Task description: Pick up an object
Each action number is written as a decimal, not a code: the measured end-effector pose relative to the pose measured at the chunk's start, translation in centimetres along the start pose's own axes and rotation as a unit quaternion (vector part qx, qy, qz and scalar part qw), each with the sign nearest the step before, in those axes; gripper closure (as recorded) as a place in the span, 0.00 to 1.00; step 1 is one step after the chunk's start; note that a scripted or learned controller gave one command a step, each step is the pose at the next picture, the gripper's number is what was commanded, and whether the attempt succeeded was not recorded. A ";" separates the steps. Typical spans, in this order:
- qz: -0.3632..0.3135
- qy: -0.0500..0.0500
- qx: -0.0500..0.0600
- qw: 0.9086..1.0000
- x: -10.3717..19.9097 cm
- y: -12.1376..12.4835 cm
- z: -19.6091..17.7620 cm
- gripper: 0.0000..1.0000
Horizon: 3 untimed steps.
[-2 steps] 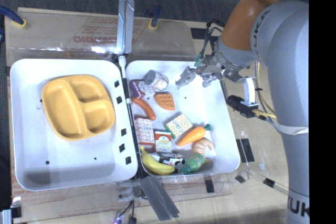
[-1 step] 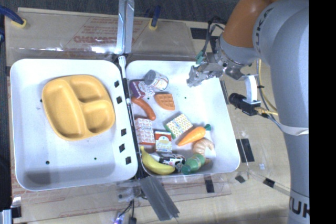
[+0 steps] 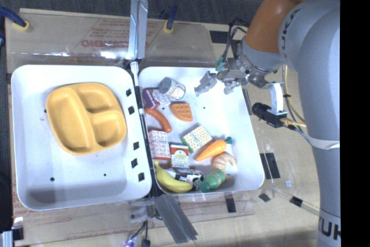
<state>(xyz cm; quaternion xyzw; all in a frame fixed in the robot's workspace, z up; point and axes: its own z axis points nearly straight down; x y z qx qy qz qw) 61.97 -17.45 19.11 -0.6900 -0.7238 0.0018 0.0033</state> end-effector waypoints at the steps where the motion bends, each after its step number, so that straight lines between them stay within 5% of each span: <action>1: -0.011 -0.001 -0.001 1.000 0.2 -8.1 8.0 0.00; 2: -0.152 -0.003 -0.010 0.988 -0.1 -9.1 9.3 0.00; 3: -0.050 -0.003 -0.011 0.999 0.5 -12.3 9.4 0.00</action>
